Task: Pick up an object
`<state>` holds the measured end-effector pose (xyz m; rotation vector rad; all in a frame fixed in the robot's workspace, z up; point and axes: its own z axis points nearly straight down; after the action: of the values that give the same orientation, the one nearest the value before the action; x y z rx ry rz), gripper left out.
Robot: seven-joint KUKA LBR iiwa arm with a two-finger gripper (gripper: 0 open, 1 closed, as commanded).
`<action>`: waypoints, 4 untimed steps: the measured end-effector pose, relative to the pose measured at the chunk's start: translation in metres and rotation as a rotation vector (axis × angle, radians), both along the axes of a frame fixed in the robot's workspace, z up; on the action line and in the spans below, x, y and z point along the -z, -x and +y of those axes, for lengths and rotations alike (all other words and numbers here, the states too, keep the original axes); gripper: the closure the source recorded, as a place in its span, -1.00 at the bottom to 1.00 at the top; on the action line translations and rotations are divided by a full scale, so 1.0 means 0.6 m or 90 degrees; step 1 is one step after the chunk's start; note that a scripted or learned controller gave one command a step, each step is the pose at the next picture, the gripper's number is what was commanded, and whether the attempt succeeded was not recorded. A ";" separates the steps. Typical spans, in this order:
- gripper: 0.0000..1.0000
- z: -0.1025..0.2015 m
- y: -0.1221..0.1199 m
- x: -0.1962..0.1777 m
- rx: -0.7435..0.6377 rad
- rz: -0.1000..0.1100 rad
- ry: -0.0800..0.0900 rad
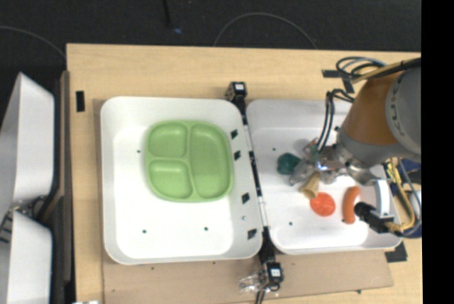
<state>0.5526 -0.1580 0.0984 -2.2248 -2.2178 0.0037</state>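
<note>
Your grey two-finger gripper (313, 175) hung low in the right white bin (284, 232), spread I couldn't tell, beside the small dark-green lump (287, 164) at centre-right; you needed to close on it.

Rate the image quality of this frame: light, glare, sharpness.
Camera view: even overhead light, soft shadows; the white bins are bright, nearly washed out, hiding their wall detail; the green plate reads clearly; the tool and small toys beside it are soft and cluttered; the dark floor above the bench is underexposed.
</note>
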 end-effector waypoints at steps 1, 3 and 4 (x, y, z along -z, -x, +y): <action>1.00 -0.001 -0.002 -0.023 0.002 -0.003 0.000; 1.00 -0.006 0.003 -0.213 -0.004 -0.007 0.001; 1.00 -0.008 0.000 -0.304 -0.004 -0.006 0.001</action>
<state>0.5528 -0.1628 0.2805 -2.2226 -2.2311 -0.0061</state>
